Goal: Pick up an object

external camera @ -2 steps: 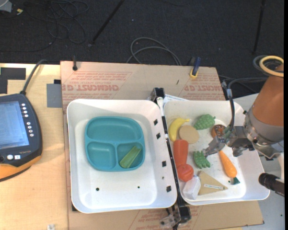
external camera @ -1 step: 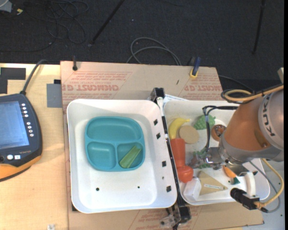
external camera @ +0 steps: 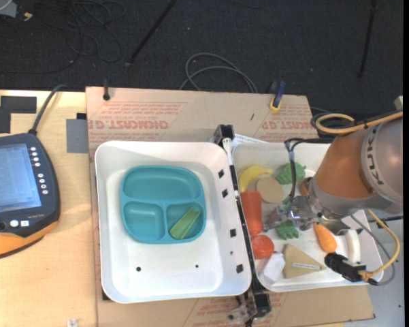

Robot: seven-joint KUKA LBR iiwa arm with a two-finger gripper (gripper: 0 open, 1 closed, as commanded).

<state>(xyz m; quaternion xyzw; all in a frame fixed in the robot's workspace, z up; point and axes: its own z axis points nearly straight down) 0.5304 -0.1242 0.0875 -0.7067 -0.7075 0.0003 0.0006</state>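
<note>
The right bin [external camera: 286, 281] holds several toy foods: a yellow banana [external camera: 253, 176], a round tan disc [external camera: 271, 191], a green leafy piece [external camera: 287, 174], a long red piece [external camera: 252, 211], a red tomato [external camera: 262, 245], a tan wedge [external camera: 301, 261], an orange carrot [external camera: 324, 238] and a small green piece [external camera: 286, 232]. My gripper [external camera: 290, 213] hangs low in the middle of this bin, just above the small green piece and right of the red piece. The arm's grey and orange wrist [external camera: 347, 169] covers the bin's right part.
The left bin [external camera: 122, 264] holds a teal divided tray [external camera: 150, 189] with a green slice [external camera: 186, 222] in its lower right compartment. A tablet [external camera: 13, 182] lies at the far left. Cables [external camera: 381, 244] loop at the right bin's edge.
</note>
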